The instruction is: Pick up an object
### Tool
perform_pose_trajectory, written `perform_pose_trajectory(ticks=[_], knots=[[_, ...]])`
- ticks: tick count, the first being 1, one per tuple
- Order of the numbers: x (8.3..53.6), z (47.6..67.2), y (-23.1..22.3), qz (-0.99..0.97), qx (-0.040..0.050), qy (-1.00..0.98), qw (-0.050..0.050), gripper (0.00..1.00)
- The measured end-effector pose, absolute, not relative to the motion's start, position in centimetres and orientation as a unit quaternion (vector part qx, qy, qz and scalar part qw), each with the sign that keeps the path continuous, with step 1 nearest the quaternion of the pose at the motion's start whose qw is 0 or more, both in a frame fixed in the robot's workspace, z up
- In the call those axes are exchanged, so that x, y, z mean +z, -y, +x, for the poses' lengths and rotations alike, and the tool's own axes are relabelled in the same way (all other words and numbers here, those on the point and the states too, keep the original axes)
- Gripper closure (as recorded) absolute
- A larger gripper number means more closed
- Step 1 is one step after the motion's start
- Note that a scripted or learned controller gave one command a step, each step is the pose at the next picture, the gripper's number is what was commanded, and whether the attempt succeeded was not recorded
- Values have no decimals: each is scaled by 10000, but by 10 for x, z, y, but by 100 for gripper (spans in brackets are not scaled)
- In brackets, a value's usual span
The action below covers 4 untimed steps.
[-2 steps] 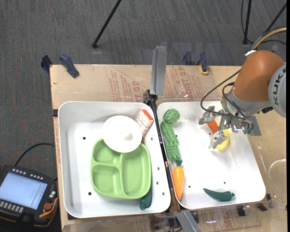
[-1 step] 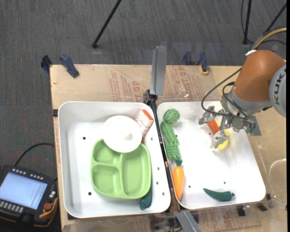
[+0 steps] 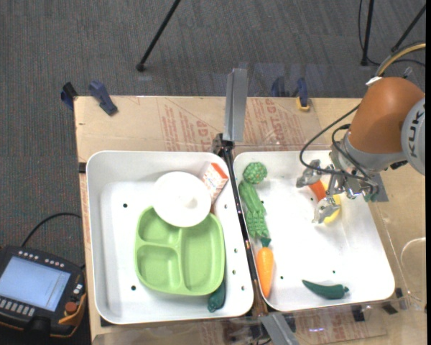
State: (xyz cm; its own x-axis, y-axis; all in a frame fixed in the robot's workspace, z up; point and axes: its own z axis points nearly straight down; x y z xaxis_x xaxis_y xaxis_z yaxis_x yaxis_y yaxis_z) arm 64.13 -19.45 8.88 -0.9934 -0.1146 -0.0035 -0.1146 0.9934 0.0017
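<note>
- the gripper [image 3: 329, 205] hangs over the right bin [image 3: 294, 261], fingers closed around a small yellow piece [image 3: 332, 215].
- an orange piece [image 3: 317, 190] sits just left of it.
- a green pepper [image 3: 325, 288] lies below.

A handheld control pendant [image 3: 34, 287] lies on the grey carpet [image 3: 93, 42] at near left, while blue clamps [image 3: 102, 97] grip the bench's far edge.
</note>
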Motion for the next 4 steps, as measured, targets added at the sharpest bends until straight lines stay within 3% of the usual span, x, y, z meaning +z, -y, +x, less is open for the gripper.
perform_pose_trajectory(ticks=[2,3,4], knots=[[88,625,210,-806,7,-9967,7,0],[89,646,192,-833,6,-9965,26,0],[101,648,191,-834,5,-9965,57,100]])
